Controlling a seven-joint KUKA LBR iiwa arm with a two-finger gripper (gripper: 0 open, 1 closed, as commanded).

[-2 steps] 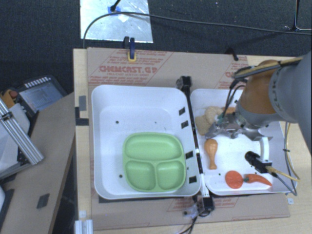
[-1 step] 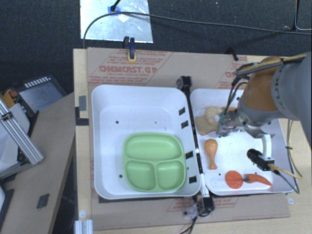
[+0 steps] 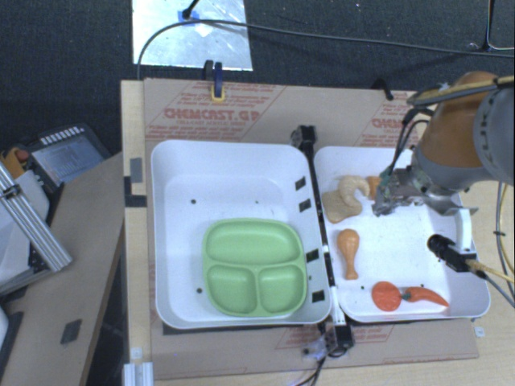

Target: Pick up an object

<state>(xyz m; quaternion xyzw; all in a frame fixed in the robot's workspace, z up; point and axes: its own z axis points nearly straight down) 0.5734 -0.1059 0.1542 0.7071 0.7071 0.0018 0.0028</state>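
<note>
Grey and orange, the arm (image 3: 463, 135) reaches in from the right with its gripper (image 3: 390, 195) low over the right bin (image 3: 475, 288); its grip cannot be told. A beige croissant (image 3: 344, 197) lies just left of it. A drumstick (image 3: 348, 252) and carrot (image 3: 424, 296) sit below, bare floor between.

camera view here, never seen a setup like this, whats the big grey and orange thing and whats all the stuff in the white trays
That is a robot arm, reaching in from the right. Its grasping part, the end effector, sits low over the right bin, beside a beige toy pastry. Whether it grips anything cannot be told from here. The single camera looks down at a slant on two shallow white bins. The right one also holds a toy drumstick, a tomato and a carrot. The left bin holds a green divided plate.
</note>
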